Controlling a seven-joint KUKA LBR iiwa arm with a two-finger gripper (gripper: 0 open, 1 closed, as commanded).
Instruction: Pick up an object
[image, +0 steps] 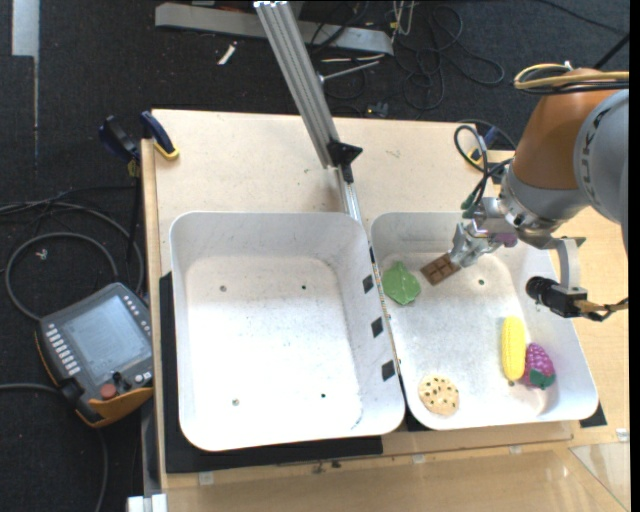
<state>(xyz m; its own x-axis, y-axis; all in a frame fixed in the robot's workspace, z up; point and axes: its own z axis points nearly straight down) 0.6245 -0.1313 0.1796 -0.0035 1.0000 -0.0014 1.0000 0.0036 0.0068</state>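
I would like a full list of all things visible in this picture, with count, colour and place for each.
bins: 2, white, side by side on the bench
leaf: 1, green, right bin, near its left wall
chocolate bar: 1, brown, right bin, at the gripper tips
corn: 1, yellow, right bin, right side
grapes: 1 bunch, purple, right bin, touching the corn
cookie: 1, tan with dark chips, right bin, front
pendant: 1, grey and orange, on the floor at left
arm: 1, grey with orange band, reaching from the right
gripper: 1, metallic, over the right bin at the chocolate bar
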